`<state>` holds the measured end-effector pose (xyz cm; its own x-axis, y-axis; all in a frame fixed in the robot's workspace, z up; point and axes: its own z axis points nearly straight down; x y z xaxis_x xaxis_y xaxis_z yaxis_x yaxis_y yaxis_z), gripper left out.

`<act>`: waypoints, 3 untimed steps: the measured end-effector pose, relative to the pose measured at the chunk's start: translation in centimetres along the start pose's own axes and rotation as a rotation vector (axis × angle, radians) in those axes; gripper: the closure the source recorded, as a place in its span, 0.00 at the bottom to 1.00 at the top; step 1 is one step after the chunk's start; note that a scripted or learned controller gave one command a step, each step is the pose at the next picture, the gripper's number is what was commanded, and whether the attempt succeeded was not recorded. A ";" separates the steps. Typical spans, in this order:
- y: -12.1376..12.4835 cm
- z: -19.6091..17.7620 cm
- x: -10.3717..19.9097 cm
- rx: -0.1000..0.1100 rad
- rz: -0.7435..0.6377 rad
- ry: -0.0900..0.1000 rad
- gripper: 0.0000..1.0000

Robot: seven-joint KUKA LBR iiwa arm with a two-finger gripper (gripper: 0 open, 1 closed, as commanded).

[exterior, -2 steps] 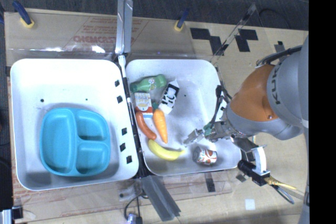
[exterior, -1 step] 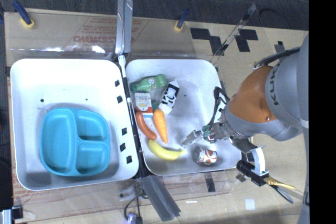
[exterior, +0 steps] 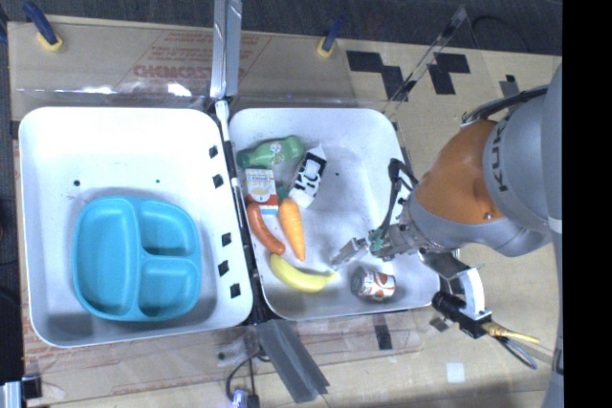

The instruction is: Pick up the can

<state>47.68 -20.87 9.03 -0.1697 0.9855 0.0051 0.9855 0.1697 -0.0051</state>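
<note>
- Camera view looks down on two white bins side by side on the tabletop (exterior: 124, 53); the can (exterior: 373, 283) serves here as the landmark for everything else.
- The can lies on its side on the floor of the right bin (exterior: 368, 134), near that bin's front wall, apart from the other goods. That clear space around it is probably why it makes a fair target.
- The gripper (exterior: 368, 246) hangs just above and to the left of the can, close to it but not around it. Its fingers (exterior: 346, 252) look spread, with nothing between them; the can is not held.
- The arm (exterior: 478, 191), grey with an orange band, reaches in from the can's right and bends down over the bin wall. My guess is that it comes in this way to stay clear of the food.
- To the can's left lies a banana (exterior: 302, 276), near it but not touching.
- Beyond the banana, further left and up from the can, a carrot (exterior: 292, 226) and a red sausage-like item (exterior: 264, 226) lie side by side. Past them sit a small printed carton (exterior: 260, 183), a green packet (exterior: 272, 152) and a black-and-white packet (exterior: 308, 178), all bunched against the wall.
- Well to the can's left, the left bin (exterior: 53, 148) carries a blue divided plate (exterior: 139, 255).
- Judging by this, the grasp is not yet made; the gripper must shift toward the can and descend.
</note>
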 end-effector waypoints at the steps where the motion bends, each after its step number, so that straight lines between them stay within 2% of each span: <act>1: 0.0 0.0 0.0 0.000 0.000 0.000 0.00; 3: 0.0 0.0 0.0 0.000 0.000 0.000 0.00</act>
<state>47.68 -20.88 9.03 -0.1696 0.9855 0.0050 0.9855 0.1696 -0.0051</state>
